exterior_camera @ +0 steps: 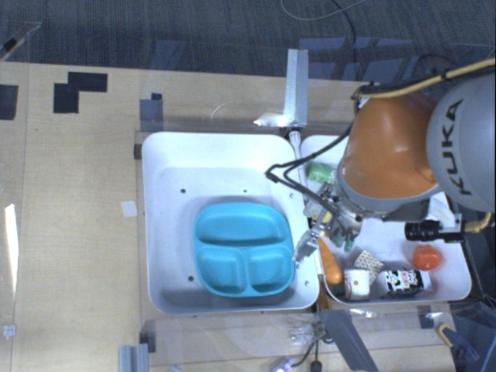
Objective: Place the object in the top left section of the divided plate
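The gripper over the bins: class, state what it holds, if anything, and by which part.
It cannot be told: the gripper hangs over the wall between the bins, near the blue divided plate, too small and blurred to show any held object.

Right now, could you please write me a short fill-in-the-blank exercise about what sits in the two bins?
1. The divided plate in the left bin is coloured ____.
2. The plate has ____ sections.
3. The carrot lies in the ____ bin.
4. The arm's band above the wrist is coloured ____.

Missing words: blue; three; right; orange
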Action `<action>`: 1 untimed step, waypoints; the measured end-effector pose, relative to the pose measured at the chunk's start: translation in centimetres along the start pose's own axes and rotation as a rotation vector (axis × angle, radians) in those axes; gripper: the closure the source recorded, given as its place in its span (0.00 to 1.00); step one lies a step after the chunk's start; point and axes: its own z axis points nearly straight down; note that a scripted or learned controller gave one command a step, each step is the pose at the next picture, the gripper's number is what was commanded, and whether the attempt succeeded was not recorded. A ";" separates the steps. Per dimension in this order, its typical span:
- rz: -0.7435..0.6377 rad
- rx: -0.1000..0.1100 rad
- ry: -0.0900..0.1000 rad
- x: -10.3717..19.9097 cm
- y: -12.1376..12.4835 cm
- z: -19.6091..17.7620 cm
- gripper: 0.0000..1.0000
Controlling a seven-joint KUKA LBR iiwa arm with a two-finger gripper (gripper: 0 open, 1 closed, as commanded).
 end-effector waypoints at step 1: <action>0.000 0.000 0.000 0.0 0.0 0.0 0.00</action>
